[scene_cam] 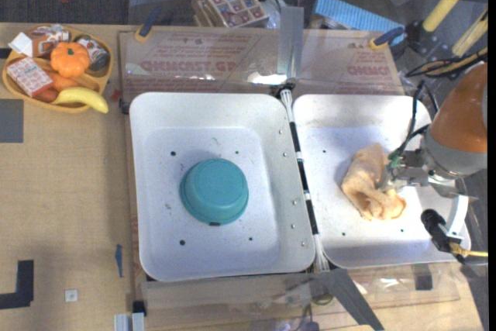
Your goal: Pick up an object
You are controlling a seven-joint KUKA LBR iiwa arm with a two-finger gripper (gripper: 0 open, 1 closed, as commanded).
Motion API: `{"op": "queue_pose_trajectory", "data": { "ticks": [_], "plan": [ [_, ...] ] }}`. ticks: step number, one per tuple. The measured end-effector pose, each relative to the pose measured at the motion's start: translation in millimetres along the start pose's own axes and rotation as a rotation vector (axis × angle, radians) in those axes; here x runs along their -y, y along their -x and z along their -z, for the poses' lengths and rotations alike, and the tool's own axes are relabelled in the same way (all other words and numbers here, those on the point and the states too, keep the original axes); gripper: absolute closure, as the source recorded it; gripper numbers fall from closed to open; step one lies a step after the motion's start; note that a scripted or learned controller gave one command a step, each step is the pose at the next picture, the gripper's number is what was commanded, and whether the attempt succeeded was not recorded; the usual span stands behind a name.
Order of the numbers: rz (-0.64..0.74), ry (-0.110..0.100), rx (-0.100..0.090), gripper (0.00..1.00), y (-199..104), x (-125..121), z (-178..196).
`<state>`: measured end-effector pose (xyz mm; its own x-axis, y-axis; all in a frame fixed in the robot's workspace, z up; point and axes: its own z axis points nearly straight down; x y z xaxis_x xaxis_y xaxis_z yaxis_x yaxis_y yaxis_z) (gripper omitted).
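A crumpled tan cloth (370, 184) is seen in the right bin (333, 128), its long axis running from upper left to lower right. The gripper (391, 174) is set at its right edge; the jaws' state cannot be told. A teal bowl (215, 191), seemingly upturned, sits in the left bin (155, 128) on a cluttered wooden bench (62, 205).

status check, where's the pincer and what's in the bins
Pincer down in right white bin, against crumpled tan cloth. No lift seen. Upturned teal plastic bowl alone in left white bin, well apart.
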<state>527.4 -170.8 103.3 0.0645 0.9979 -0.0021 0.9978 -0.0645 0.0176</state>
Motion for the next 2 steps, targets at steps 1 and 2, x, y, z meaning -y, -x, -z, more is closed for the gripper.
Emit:
{"op": "queue_pose_trajectory", "data": {
  "ticks": [1, 2],
  "plan": [
    [-0.025, -0.018, -0.001, 1.0, -55.9, -49.1, 89.9],
    [0.037, -0.017, -0.001, 1.0, -114.5, -100.5, 194.8]
  ]
}}
